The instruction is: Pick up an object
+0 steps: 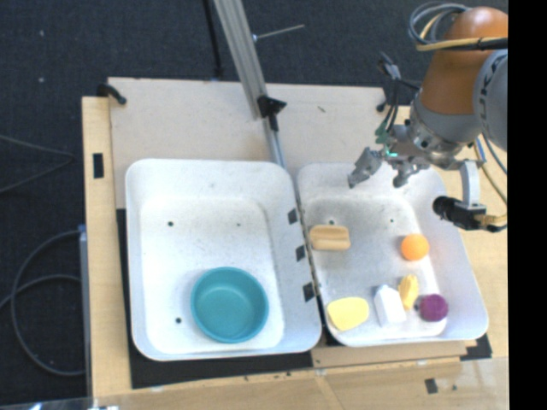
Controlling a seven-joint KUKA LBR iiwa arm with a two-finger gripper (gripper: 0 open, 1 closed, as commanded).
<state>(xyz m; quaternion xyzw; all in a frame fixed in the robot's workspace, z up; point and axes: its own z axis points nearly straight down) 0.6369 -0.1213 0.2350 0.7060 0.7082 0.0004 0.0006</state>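
Approach step: my gripper (382, 169) hangs spread, unladen, over the right bin (466, 267)'s far end; next, descend onto the tan block (329, 237).

Wooden bench (188, 118), slanted aluminium pole (239, 37), black cable (34, 272) on dark floor (102, 24)

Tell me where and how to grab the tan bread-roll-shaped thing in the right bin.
Grip the tan roll across its short middle, coming straight down. It lies flat with its long axis left to right, clear of the other items, though its left end sits near the right bin wall. The gripper hangs above the bin's far end.
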